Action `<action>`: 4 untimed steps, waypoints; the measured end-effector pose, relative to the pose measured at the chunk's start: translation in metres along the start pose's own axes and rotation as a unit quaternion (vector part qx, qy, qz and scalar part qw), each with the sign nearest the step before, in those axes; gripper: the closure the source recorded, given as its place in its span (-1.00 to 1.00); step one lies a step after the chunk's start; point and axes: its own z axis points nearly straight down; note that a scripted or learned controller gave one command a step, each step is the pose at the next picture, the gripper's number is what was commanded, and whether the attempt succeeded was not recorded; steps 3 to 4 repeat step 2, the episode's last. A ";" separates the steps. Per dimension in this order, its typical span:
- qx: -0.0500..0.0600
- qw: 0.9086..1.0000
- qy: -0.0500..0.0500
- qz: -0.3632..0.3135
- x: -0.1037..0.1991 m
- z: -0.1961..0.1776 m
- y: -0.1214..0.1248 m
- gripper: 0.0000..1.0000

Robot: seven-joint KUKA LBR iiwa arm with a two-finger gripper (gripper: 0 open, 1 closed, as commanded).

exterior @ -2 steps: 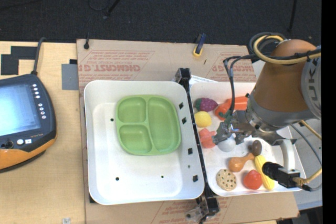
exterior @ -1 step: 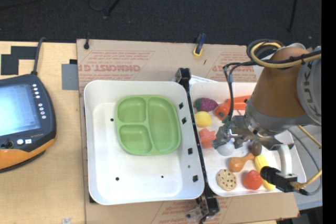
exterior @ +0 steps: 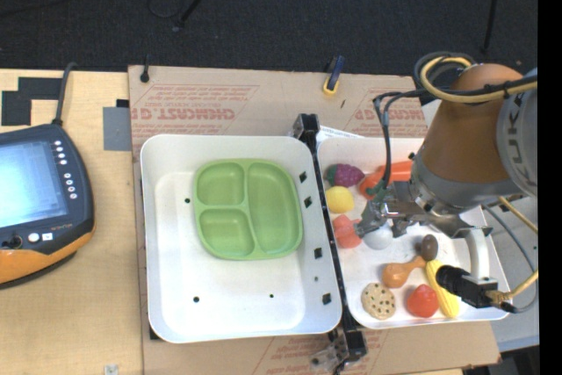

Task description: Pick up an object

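The gripper [exterior: 379, 222] is seen low in the right bin [exterior: 474, 318]; its grip cannot be told. A pink toy [exterior: 345, 232] lies just leftward, nearly touching.

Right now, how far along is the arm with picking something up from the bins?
Done: the pincer is down inside the right bin, low among the toy food, beside the pink piece and the yellow lemon. In hand: nothing that I can see; the wrist blocks its tips. Left: closing on an item and lifting it. The cookie, red tomato and purple grapes lie loose, and the green divided plate sits in the left bin.
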 end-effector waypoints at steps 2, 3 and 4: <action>-0.001 1.000 0.000 0.003 -0.001 -0.008 -0.015 1.00; -0.001 1.000 0.000 0.003 -0.001 -0.008 -0.015 1.00; -0.001 1.000 0.000 0.003 -0.001 -0.008 -0.015 1.00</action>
